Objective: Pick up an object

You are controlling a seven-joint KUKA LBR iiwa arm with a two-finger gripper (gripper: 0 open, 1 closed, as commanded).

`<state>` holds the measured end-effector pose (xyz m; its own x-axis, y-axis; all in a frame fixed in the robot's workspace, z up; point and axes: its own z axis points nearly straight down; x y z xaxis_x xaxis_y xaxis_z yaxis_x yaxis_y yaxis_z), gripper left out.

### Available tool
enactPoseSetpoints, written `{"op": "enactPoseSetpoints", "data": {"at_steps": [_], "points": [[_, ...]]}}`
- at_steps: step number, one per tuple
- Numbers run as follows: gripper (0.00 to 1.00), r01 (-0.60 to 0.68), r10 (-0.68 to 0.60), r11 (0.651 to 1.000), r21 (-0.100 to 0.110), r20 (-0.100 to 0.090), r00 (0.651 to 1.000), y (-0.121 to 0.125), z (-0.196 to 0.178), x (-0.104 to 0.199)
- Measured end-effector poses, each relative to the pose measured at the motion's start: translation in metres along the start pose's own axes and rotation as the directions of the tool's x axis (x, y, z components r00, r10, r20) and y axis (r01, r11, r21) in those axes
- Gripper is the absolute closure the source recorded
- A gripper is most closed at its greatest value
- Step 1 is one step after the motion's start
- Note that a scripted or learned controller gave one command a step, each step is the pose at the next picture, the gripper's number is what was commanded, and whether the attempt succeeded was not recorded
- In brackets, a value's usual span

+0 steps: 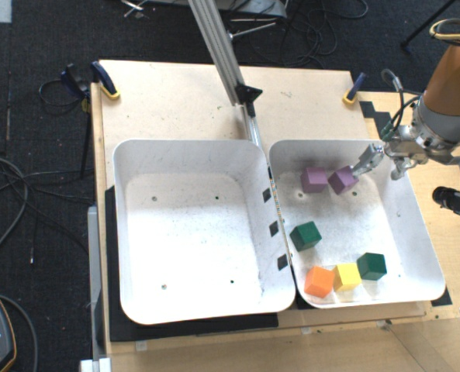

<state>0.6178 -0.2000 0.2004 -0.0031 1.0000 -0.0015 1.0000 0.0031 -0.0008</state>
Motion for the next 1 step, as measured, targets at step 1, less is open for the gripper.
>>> {"op": "enactPoseSetpoints", "data": {"at_steps": [1], "points": [[1.00,0.003,-0.003,1.000,-0.003,0.002,1.000,0.0008,-0.0105,0.0002]]}}
